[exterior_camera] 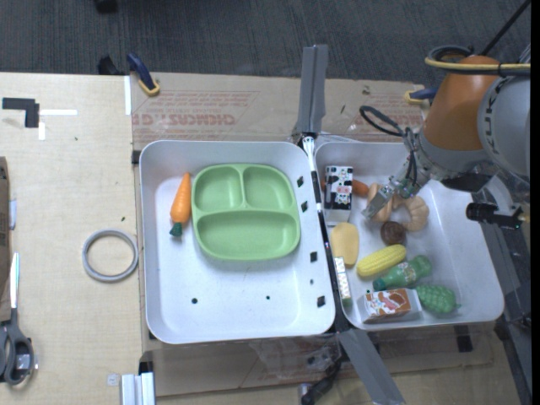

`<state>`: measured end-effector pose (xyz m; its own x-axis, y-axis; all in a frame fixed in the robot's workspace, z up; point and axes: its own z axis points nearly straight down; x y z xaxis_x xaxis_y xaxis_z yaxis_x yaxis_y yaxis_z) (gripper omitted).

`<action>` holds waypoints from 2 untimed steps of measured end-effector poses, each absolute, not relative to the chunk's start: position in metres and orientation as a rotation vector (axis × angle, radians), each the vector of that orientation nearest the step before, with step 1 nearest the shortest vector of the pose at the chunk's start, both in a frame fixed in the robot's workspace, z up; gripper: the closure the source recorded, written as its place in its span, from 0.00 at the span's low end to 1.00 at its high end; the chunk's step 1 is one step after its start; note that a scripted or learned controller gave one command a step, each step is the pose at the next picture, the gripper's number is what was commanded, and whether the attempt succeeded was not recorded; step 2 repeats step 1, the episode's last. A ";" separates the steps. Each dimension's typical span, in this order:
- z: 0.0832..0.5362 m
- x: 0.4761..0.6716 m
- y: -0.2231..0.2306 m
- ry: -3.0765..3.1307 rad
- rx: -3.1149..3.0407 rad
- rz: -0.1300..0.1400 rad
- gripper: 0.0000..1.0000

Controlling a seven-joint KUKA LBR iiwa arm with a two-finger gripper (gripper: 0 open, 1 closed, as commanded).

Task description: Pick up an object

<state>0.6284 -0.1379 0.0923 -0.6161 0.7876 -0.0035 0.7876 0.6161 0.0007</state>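
Observation:
My gripper [382,202] hangs low in the right bin [472,251], near its back middle. It sits among several toy foods. A small orange piece [361,188] lies just to its left and a tan shell-shaped piece [416,214] just to its right. A brown ball [392,232] lies right in front of it. A black-and-white carton [339,186] stands further left by the divider. Nothing shows as lifted.
Nearer the front of the right bin lie a pale yellow slice [344,243], a corn cob [381,260], a green bottle [410,271], a green bumpy fruit [437,299] and a juice carton [390,304]. The left bin [245,310] holds a green divided plate [246,211] and a carrot [180,201].

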 end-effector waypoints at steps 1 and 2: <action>0.192 0.640 -0.061 2.719 1.569 0.000 1.00; 0.192 0.640 -0.061 2.719 1.569 0.000 1.00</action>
